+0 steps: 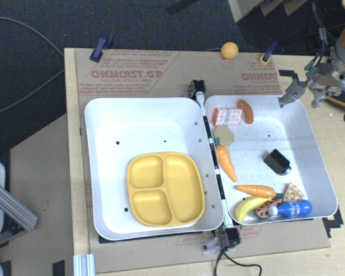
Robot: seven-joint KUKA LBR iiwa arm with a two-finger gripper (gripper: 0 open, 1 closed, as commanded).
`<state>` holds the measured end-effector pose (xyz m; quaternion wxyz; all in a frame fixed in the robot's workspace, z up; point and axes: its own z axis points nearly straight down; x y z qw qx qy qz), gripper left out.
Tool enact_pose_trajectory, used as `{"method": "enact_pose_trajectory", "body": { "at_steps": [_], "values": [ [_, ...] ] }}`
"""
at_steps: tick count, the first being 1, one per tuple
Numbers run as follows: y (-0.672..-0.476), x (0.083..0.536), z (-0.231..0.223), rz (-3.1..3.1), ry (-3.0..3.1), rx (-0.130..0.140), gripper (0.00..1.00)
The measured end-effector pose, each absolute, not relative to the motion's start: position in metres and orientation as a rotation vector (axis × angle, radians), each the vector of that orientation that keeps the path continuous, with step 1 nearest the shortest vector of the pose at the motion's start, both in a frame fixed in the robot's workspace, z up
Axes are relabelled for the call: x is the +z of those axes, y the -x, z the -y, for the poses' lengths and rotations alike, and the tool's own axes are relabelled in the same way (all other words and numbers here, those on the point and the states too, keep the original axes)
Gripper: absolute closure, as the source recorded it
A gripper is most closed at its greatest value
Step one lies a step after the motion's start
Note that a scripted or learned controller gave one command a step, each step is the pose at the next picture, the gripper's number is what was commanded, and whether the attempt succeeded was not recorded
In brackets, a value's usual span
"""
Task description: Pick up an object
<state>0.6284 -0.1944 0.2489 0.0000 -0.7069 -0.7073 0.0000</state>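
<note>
We are reading "CHEMCAST GP" in red on the brown sheet [132, 73] lying under both bins. The gripper [302, 94] is hovering over the right bin's [310, 131] far right corner with its fingers apart, holding nothing. The black block [277, 161] is sitting nearer and slightly left of it, among carrots, a banana [247, 207] and a bottle [290, 210]. The left bin [103, 131] is carrying a yellow divided plate [165, 187].

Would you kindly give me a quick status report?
Gripper open, above right bin's far corner, holding nothing. Nearest object: black block, untouched. Nothing in the way.
</note>
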Motion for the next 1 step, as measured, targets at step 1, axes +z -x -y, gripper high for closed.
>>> {"method": "enact_pose_trajectory", "body": {
  "at_steps": [1],
  "values": [
    [-0.567,0.1602,0.2066,2.218,2.22,0.004,0.0]
  ]
}}
